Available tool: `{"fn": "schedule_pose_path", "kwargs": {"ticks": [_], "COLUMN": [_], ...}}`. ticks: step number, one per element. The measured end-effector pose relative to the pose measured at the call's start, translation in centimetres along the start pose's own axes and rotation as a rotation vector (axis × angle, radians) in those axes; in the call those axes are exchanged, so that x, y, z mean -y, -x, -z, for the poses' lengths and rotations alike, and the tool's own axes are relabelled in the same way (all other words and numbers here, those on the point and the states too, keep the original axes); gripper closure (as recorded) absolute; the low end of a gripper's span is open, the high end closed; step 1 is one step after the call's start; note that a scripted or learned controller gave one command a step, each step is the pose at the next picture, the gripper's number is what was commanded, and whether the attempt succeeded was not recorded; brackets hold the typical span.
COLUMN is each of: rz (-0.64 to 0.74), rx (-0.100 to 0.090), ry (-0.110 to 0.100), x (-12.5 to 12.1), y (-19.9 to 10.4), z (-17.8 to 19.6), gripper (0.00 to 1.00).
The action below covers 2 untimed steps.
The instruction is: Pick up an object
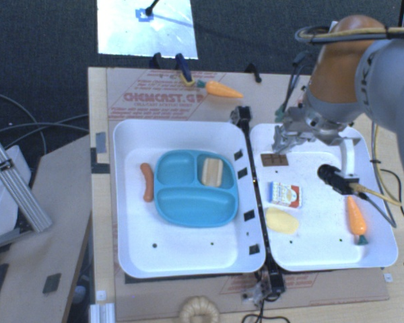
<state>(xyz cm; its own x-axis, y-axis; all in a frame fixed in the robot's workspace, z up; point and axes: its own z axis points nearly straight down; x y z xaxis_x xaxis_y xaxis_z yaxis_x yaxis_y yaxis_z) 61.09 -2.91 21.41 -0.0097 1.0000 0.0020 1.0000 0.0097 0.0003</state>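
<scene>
My gripper [281,142] hangs over the back left corner of the right bin [384,251]. Just in front of it a small brown chocolate-like tile [275,159] lies flat on the bin floor, not between the fingers. Nearer the front lie a white packet with red and blue print [283,194] and a pale yellow potato-like lump [282,221]. An orange carrot [355,219] rests by the bin's right side.
The left bin [131,247] holds a blue divided plate [188,204] with a slice of bread [212,172] in one compartment, and a sausage [147,181] beside it. A second carrot [219,89] lies on the board behind the bins. A beige ring [198,309] sits at the bench's front edge.
</scene>
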Motion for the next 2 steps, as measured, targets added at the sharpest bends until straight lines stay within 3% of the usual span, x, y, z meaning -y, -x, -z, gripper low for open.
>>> {"fn": "schedule_pose_path", "kwargs": {"ticks": [1,2], "rz": [-0.001,-0.007], "rx": [0.000,0.002], "ry": [0.001,0.002], "x": [0.13,-0.07], "y": [-4.07,-3.61], "z": [0.16,0.08], "gripper": [1.00,1.00]}}
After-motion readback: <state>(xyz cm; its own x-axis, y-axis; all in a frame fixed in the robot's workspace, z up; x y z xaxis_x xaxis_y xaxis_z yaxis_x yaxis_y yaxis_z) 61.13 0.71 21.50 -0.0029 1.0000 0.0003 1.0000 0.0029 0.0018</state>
